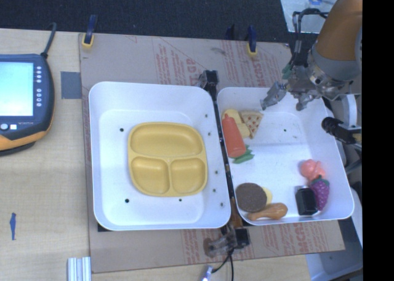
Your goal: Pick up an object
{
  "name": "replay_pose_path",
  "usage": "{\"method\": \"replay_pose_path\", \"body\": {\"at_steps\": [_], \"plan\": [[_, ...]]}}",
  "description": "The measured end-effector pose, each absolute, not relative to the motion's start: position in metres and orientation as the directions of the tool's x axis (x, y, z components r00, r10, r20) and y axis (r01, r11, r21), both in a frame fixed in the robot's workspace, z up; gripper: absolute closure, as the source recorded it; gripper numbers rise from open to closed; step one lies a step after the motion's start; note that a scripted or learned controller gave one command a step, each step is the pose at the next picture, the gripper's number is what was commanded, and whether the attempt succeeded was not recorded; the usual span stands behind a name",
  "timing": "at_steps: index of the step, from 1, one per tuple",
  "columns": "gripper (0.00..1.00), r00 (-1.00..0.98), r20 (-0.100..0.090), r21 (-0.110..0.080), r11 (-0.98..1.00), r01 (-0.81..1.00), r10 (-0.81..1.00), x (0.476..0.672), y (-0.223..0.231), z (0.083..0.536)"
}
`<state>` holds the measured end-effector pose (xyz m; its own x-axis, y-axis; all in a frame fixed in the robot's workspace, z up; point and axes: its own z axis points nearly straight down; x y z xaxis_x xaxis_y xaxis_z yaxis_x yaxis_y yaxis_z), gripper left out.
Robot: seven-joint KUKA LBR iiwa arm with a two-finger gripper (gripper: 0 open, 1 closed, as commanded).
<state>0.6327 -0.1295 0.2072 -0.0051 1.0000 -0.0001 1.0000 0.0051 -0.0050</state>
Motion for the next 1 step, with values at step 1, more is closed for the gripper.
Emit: {"method": "replay_pose_path", "body": {"at_steps": [1], "plan": [[0.00,-0.007,-0.001,-0.007,0.007,1.000,1.000,0.6555,-0.1420,0.1172]]}}
